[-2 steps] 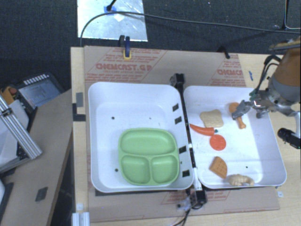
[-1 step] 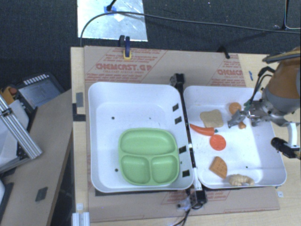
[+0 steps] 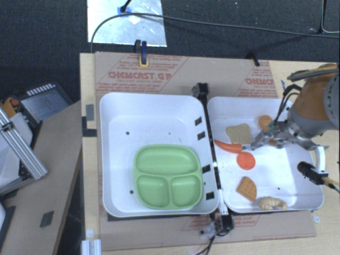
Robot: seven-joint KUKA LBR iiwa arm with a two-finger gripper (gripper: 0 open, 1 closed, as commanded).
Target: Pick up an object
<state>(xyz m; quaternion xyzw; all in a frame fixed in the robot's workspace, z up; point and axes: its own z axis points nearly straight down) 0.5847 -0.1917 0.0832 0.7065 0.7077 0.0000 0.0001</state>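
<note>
Beside the end effector point(image 3: 258, 141): bread slice point(image 3: 239, 133), carrot point(image 3: 228, 146).

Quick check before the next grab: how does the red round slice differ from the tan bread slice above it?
The red slice is a small, bright disc; the bread slice is larger, tan and roughly square with a rounded top. The bread slice lies nearer the pincer; the red slice sits below it. Both lie flat in the right bin.

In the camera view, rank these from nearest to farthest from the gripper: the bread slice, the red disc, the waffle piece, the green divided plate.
Measured from the gripper:
1. Bread slice, just to its left, in the right bin.
2. Red disc, below it, slightly farther.
3. Waffle piece, lower in the same bin.
4. Green divided plate, in the left bin.
</note>
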